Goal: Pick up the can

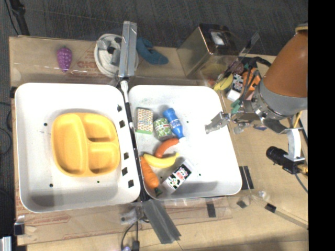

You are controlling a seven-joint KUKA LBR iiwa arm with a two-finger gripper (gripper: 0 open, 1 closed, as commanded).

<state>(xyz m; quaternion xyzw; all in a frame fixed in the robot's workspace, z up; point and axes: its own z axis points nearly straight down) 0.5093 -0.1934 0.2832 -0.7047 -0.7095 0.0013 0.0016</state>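
Right bin [220,156] holds one can [162,128], one banana [161,161]; left bin [31,140] one yellow tray [85,143]; pincer [215,123] state unclear.

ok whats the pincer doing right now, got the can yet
pincer: over the right bin's right side, holding nothing; open or closed cannot be told. can lies apart from it.

bins [220,156]: smooth white plastic | tray [86,143]: glossy yellow plastic | bench [264,179]: matt wood
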